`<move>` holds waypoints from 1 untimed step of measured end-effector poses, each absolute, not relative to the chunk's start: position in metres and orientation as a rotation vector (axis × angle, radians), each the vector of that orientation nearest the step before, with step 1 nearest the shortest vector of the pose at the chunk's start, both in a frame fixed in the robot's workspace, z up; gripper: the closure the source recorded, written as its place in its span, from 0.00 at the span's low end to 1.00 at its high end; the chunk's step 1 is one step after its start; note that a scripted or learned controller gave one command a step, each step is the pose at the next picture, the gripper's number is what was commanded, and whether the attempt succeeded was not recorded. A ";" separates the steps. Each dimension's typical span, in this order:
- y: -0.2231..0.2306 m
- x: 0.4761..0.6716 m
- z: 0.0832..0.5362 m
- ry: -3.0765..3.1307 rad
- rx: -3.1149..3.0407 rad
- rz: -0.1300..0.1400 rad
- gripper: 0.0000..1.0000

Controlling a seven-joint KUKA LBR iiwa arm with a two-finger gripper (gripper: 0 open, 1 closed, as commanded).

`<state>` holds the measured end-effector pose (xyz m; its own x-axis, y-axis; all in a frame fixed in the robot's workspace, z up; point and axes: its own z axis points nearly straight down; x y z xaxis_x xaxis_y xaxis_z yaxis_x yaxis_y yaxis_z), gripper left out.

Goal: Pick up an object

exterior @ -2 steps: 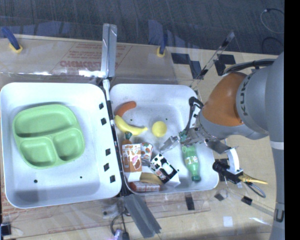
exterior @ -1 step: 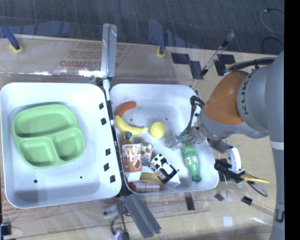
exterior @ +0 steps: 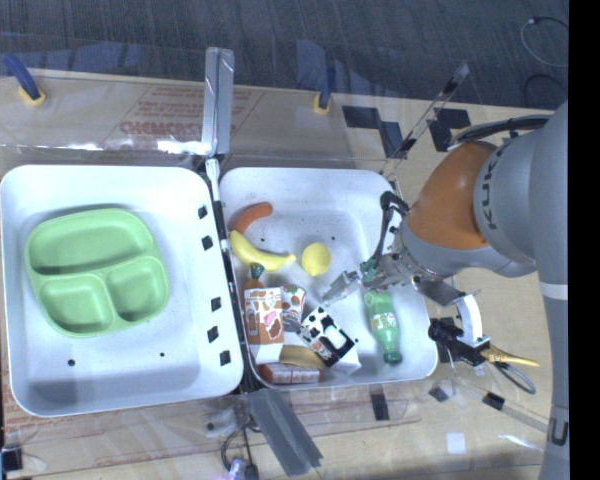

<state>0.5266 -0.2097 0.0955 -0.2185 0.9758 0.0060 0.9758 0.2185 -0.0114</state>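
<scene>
My gripper (exterior: 366, 276) hangs low in the right bin (exterior: 310, 183), just above the cap end of a green bottle (exterior: 385, 328) that lies along the bin's right side. Whether it touches the bottle is unclear. Left of it sits a yellow ball (exterior: 316, 258). Further left lie a banana (exterior: 260, 253) and a red sausage (exterior: 252, 214). A printed carton (exterior: 264, 315), a black-and-white patterned item (exterior: 326, 334) and a brown-and-tan item (exterior: 292, 363) crowd the bin's front left corner.
The left bin (exterior: 40, 383) holds a green divided plate (exterior: 98, 268). The grey arm with its orange band (exterior: 455, 213) comes in over the right bin's right wall. A metal divider post (exterior: 218, 98) stands between the bins at the back.
</scene>
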 end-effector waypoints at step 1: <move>-0.209 0.526 0.101 -2.440 -1.948 0.013 1.00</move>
<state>0.5257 -0.2093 0.1010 -0.2214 0.9751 0.0096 0.9750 0.2216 -0.0183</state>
